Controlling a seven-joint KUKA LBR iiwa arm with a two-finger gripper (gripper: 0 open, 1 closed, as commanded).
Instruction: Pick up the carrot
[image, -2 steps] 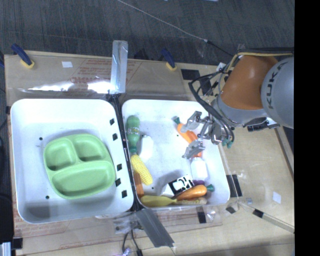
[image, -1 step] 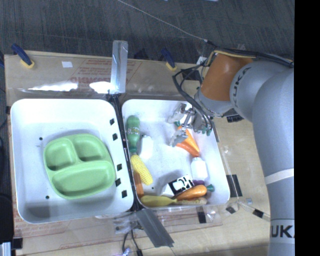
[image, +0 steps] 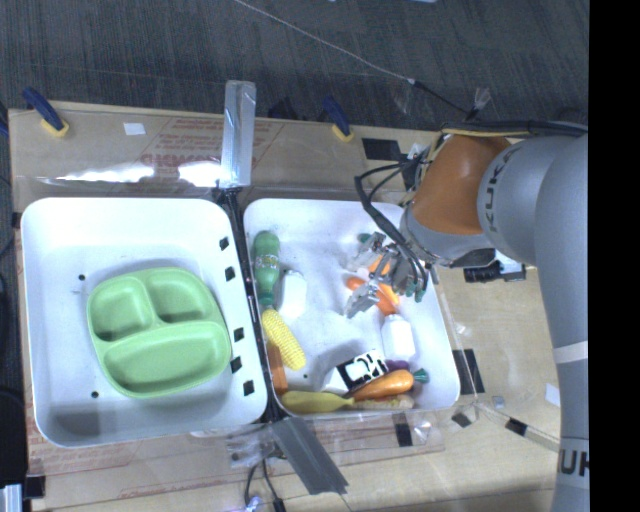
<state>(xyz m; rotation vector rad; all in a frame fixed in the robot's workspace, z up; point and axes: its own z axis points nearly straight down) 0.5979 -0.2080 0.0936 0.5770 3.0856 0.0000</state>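
The carrot (image: 385, 383), orange with a green tip at its right end, lies along the front wall of the right bin (image: 330, 215). My gripper (image: 378, 283) hangs low over the right-hand part of that bin, some way behind the carrot and apart from it. Small orange pieces (image: 387, 298) show right at the gripper's tip, and I cannot make out what they are. The grey arm with its orange band (image: 455, 190) reaches in from the right.
The right bin also holds a green bottle (image: 265, 255), a white lump (image: 293, 292), a corn cob (image: 283, 338), a banana (image: 315, 402), a black-and-white item (image: 360, 368) and a white bottle (image: 398, 338). A green divided plate (image: 155, 330) lies in the left bin.
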